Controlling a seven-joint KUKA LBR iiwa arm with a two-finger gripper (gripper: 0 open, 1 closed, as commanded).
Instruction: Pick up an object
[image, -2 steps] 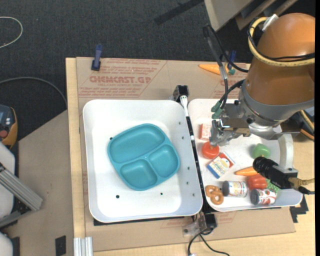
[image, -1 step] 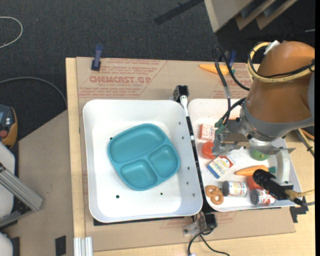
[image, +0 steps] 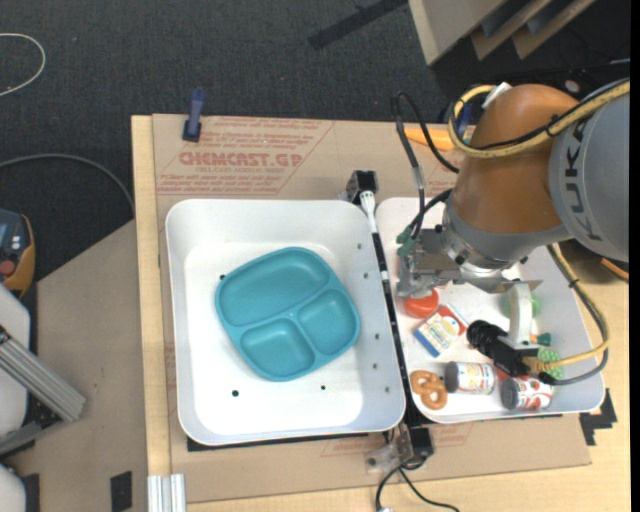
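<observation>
The fingers (image: 418, 285) are reaching down into the right bin (image: 590, 345), directly over a red object (image: 422, 299) lying near that bin's left wall; I cannot tell their state. A pretzel (image: 428, 388), a small bottle (image: 471, 378) and a blue-and-white packet (image: 440, 331) are lying nearby. A teal divided plate (image: 287, 312) is sitting in the left bin (image: 200, 400).

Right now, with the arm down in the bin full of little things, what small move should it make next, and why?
Probably lower a little onto the red object: the gripper sits directly above it near the right bin's left wall, nearer it than the blue-and-white packet or pretzel.
</observation>
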